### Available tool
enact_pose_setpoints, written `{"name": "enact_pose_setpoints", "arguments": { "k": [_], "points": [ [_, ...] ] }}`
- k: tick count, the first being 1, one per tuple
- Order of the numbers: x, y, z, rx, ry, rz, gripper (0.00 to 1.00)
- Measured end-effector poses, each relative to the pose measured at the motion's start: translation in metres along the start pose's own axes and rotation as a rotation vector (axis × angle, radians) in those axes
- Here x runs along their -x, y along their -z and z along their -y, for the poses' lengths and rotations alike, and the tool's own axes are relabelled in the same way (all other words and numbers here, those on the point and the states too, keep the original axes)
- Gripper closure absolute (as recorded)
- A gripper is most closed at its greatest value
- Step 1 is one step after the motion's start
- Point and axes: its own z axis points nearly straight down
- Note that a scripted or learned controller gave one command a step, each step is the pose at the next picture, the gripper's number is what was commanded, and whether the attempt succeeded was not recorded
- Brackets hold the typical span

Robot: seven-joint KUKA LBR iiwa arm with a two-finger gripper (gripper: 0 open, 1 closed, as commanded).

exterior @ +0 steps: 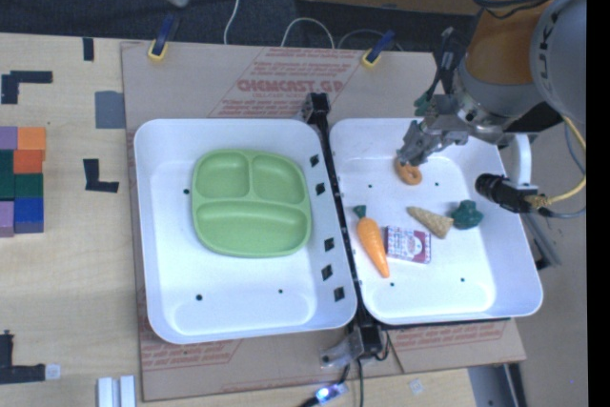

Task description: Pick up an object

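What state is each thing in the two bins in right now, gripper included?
Gripper: low in the right bin, just above the pretzel.
Pretzel: flat, under the gripper.
Carrot: lying flat.
Pink packet: flat beside the carrot.
Cone wedge: on its side.
Green toy: apart, untouched.
Green tray: upright in the left bin.

Light wooden bench (67, 300), brown cardboard sheet (276, 81) laid flat on it; two shallow white plastic bins (162, 300) side by side on the sheet, touching
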Motion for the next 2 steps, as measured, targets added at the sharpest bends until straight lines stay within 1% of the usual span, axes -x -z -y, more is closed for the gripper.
{"name": "enact_pose_setpoints", "arguments": {
  "k": [1,2],
  "points": [
    [-0.044,-0.007,-0.01,0.0,-0.002,0.002,1.0],
    [-0.092,-0.001,-0.01,0.001,-0.001,0.001,1.0]
  ]
}}
